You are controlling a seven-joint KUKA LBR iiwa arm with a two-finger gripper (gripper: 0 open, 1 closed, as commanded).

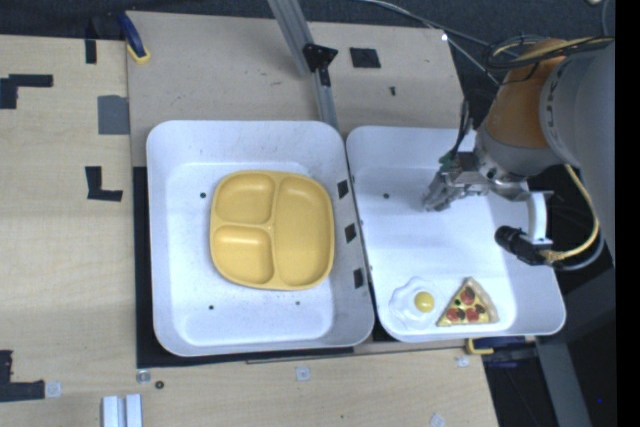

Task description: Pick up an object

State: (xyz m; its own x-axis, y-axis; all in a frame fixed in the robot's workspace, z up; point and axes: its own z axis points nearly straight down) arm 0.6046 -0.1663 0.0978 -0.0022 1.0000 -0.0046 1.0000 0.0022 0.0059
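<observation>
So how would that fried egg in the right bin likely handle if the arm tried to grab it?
The fried egg looks thin and lies flat on the right bin floor, so a grip would probably find little to hold. Its glossy look suggests light, slippery plastic, apt to slide if pushed. Being flat, it is unlikely to roll.

I can read no text, label, brand, number or sign anywhere from my feed. The black patches on the table [60, 175] are plain tape with no lettering that I can make out, and the yellow divided plate [271, 228] and the two white bins [165, 215] carry no print.
</observation>
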